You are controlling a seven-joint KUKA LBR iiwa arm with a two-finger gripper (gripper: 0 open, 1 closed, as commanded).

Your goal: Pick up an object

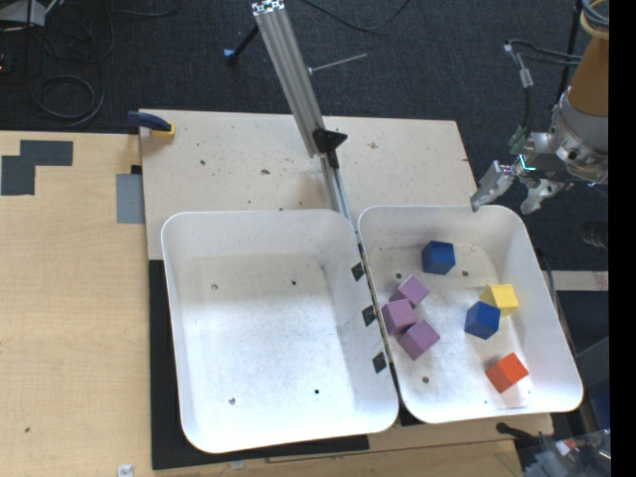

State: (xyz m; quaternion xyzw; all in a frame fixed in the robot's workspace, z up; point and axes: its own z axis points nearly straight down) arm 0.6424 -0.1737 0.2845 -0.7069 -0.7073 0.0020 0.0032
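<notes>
The grey arm with its orange band reaches in from the right, and its two-finger gripper hangs just outside the far right corner of the right-hand shallow white bin, up above the rim; the two fingers stand spread apart with nothing between them, so it has hold of nothing.

All the little blocks lie in that right bin, each of them apart from the fingers and nearer the viewer than they are; the dark blue cube sits closest, toward the far edge of the bin and a bit left of the gripper; three purple cubes huddle touching one another against the left wall; a yellow cube lies near the right wall with a second blue cube just beside it on its near left; an orange-red cube rests toward the near right corner, farthest from the fingers.

The left-hand shallow white bin stands side by side with the right one, their walls meeting along the middle where small black clips sit; a slanted aluminium rail rises from behind that join, over the pale bench board.
</notes>
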